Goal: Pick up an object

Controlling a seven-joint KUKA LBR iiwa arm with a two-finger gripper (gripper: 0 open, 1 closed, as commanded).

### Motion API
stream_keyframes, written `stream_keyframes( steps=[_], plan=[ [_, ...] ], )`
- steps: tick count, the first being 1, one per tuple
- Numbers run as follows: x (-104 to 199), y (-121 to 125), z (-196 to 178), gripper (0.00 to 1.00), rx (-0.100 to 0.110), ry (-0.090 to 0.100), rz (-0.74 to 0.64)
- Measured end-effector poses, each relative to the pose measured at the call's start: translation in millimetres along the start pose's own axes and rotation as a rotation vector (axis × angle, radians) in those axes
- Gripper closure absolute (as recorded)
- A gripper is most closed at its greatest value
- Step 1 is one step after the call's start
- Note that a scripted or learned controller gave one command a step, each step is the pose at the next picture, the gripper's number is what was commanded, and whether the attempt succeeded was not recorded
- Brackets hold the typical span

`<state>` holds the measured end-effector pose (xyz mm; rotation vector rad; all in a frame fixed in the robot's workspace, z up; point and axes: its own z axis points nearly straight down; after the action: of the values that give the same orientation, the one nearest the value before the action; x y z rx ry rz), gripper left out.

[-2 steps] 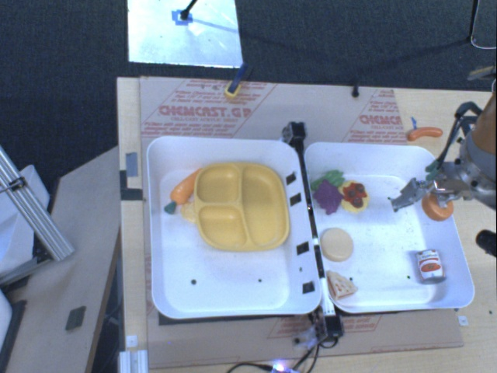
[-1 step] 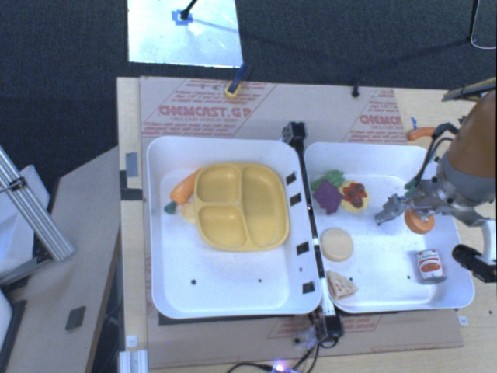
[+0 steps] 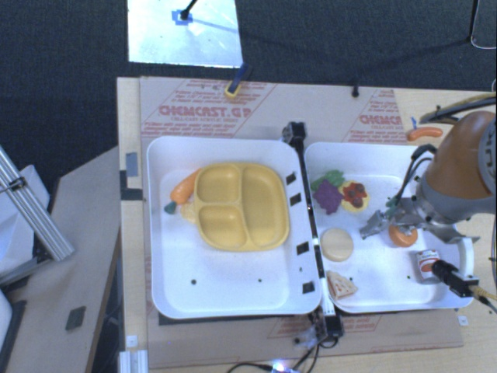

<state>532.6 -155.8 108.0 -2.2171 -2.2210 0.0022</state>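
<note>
orange object [image 3: 402, 237] half hidden under wrist, gripper [image 3: 376, 224] low over right bin [image 3: 373, 286], finger spread unclear, nothing visibly held

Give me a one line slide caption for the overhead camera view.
KUKA arm's gripper hovers low in the right bin among toy foods; a yellow divided plate sits in the left bin.

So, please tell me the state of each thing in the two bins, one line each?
Yellow plate: upright, nothing in its compartments, left bin.
Carrot: lying against the plate's left edge.
Grapes: lying in right bin.
Round cookie: lying flat.
Sandwich wedge: lying flat near the divider.
Gripper: low over right bin.
</note>
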Motion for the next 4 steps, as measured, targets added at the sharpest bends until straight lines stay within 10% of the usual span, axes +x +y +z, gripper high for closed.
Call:
stream_keyframes(
  steps=[1, 2, 4],
  plan=[
    [1, 2, 20, 0.00, -0.008, 0.000, 0.000],
    [-3, 5, 7, 1.00, -0.021, -0.012, 0.000],
    [-7, 20, -99, 1.00, -0.012, -0.004, -0.002]
  ],
)
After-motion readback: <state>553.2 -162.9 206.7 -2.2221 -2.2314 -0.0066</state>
